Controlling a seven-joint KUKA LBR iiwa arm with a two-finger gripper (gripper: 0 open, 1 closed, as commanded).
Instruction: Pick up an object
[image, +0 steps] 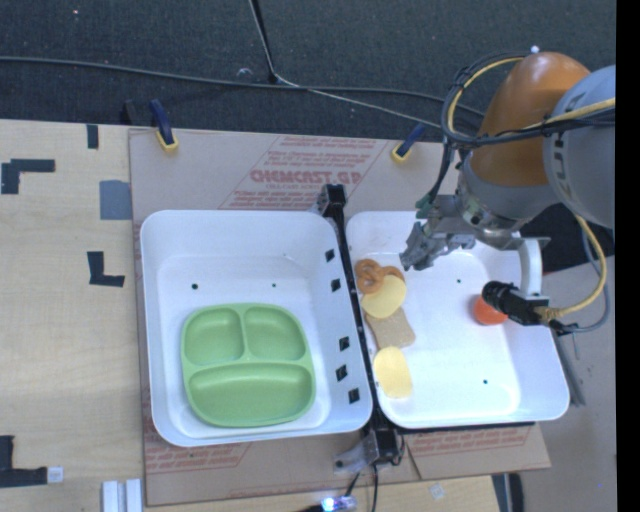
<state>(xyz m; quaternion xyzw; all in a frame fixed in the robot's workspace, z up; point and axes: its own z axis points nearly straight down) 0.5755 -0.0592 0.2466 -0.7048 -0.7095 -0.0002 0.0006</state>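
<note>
Grey metal tool (418, 250) hangs over the right shallow white plastic bin (480, 385), near its back left; can't tell its grip state. Just left-below it a brown-and-yellow toy food piece (380, 285) touches a tan bread-like slab (390, 326); a pale yellow rounded piece (393, 372) sits below. Orange-red round object (488, 312) lies right. Green compartment plate (246, 363) fills the left white bin (165, 250).

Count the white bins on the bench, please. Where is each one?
2. The left bin holds a green tray. The right bin lies beside it, touching along the middle, under the gripper. None seems hidden.
</note>
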